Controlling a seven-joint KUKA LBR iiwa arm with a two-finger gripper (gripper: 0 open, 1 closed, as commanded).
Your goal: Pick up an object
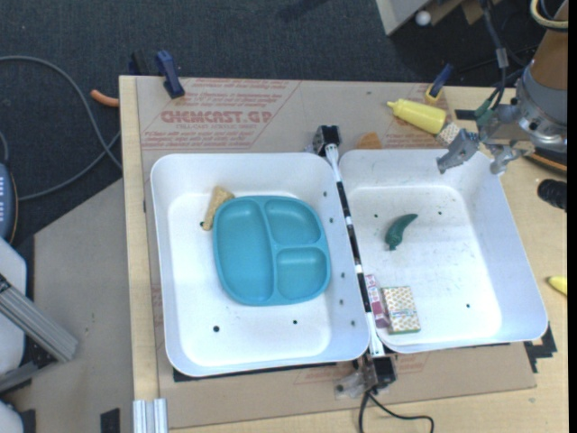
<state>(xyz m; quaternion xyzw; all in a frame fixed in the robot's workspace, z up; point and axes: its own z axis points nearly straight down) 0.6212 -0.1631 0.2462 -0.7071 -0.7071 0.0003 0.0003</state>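
Observation:
In the right bin [505, 269] a small dark green pepper-shaped object [398, 230] lies near the middle. A small patterned box [401, 309] rests near that bin's front left corner, beside a thin pink-and-white packet [375, 301]. The left bin [180, 269] bears a blue divided plate [271, 249] with a tan cracker-like piece [216, 207] at its upper left edge. My gripper [478, 150] hovers over the right bin's back rim at the upper right, its two grey fingers spread open with nothing between them, well away from the green object.
A yellow object [417, 113] lies on the bench behind the right bin. Blue clamps [169, 73] hold the board at the back. A black divider clip [326, 138] sits between the bins. Another yellow item [559, 284] peeks in at the right edge.

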